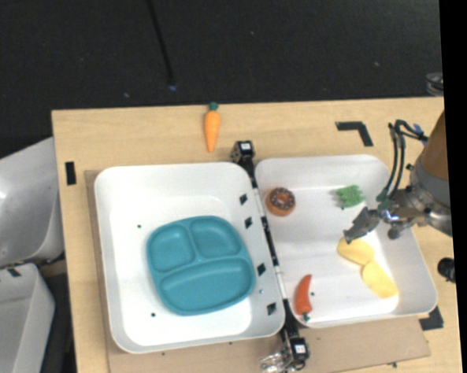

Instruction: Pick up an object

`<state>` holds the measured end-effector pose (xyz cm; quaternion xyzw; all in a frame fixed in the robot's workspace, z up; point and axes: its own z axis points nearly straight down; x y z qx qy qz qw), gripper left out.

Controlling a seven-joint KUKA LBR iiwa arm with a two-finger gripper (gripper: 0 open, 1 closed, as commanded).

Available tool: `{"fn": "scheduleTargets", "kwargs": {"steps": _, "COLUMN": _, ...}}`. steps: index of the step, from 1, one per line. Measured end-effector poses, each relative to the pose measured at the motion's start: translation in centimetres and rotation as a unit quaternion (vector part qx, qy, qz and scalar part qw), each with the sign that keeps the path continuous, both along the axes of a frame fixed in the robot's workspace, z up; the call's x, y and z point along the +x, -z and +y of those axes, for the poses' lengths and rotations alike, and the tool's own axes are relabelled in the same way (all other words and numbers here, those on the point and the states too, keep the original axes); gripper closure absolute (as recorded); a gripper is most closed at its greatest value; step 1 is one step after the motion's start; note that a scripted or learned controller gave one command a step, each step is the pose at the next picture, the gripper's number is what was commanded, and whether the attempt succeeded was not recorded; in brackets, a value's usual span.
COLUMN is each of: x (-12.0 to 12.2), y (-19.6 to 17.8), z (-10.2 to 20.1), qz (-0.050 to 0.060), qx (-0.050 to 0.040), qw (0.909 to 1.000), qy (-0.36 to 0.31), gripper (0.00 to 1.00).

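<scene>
The claw (361, 227), whose opening I cannot tell, hangs just above the yellow piece (355, 251), so it should drop straight down and centre over it before closing.

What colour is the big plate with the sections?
Teal blue; the plate shows in the camera view, in the left bin.

Two bins (110, 229), one plate (199, 264), one carrot (212, 129), two yellow pieces (357, 251).

Glossy white plastic bins (118, 228); matt teal plastic tray (199, 263); pale wood bench (135, 132).
</scene>
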<state>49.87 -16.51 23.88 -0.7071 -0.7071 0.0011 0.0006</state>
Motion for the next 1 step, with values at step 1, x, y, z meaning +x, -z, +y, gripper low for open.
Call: {"fn": "scheduleTargets", "kwargs": {"steps": 1, "x": -0.14, "y": 5.18, "z": -1.16, "qz": 0.000, "qx": 0.0000, "qw": 1.0000, "qy": 0.000, "gripper": 0.00}}
